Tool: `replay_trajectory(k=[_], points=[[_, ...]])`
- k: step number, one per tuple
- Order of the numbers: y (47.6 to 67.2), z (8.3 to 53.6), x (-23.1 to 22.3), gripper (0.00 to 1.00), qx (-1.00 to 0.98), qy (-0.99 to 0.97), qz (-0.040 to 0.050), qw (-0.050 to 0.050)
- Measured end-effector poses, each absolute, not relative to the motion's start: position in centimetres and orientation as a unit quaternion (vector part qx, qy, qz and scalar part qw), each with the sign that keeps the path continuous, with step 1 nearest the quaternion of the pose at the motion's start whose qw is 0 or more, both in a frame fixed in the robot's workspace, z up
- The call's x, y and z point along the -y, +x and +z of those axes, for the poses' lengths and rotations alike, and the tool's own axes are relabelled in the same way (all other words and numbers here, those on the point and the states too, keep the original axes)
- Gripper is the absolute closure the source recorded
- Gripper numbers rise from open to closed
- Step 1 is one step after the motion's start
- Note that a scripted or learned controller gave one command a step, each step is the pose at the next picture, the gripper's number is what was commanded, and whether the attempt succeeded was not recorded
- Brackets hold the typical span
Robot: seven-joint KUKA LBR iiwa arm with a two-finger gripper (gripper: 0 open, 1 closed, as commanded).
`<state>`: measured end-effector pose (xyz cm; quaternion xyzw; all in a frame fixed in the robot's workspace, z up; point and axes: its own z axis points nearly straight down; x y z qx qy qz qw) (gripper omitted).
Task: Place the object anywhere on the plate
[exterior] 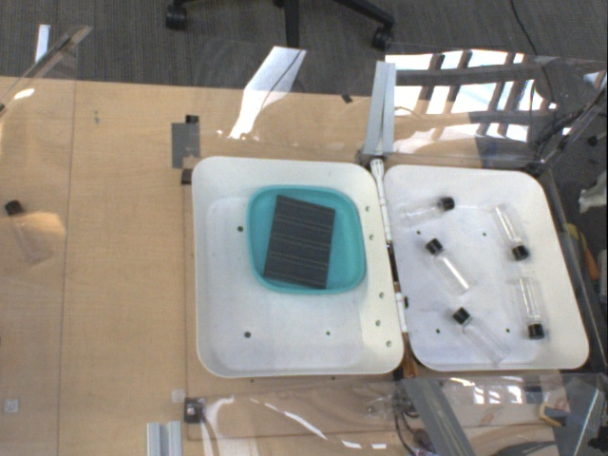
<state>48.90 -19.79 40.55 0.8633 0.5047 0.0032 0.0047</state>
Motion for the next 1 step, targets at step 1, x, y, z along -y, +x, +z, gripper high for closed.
replay_trajectory(k=[1], points=[[48.90,40.55,19.79,0.00,-0.505,0.863,0.0032,0.005]])
